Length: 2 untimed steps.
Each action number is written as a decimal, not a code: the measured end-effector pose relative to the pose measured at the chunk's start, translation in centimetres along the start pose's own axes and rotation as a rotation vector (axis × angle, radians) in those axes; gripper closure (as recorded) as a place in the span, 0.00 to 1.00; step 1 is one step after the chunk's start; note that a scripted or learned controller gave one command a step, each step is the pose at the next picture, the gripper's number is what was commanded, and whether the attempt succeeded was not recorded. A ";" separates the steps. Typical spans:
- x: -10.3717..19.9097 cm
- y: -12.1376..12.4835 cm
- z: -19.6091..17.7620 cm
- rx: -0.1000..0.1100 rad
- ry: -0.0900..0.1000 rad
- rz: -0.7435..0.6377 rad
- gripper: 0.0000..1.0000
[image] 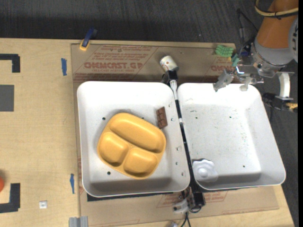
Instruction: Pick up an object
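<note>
In the camera view, the gripper (233, 81) hangs over the far edge of the right bin (265, 126), near its far corner, its two fingers spread apart and holding nothing. The yellow divided tray (131, 144) lies in the middle of the left bin (90, 126), with a small brown block (161, 117) just beside it toward the inner wall. A white object (204, 169) sits at the right bin's near inner corner. That one seems the closest target; the arm should centre over it before descending, staying clear of the wall.
</note>
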<state>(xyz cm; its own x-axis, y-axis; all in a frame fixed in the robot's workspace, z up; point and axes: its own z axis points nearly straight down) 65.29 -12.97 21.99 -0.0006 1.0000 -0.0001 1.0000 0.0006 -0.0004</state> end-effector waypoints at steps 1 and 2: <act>3.8 -7.9 7.9 0.001 0.001 -0.266 0.00; -2.6 -12.9 13.5 0.000 0.001 0.041 0.00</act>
<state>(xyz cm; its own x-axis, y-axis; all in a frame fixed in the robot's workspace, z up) 52.35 -15.60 8.51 0.0404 0.9992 0.0012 0.9992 -0.0404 -0.0007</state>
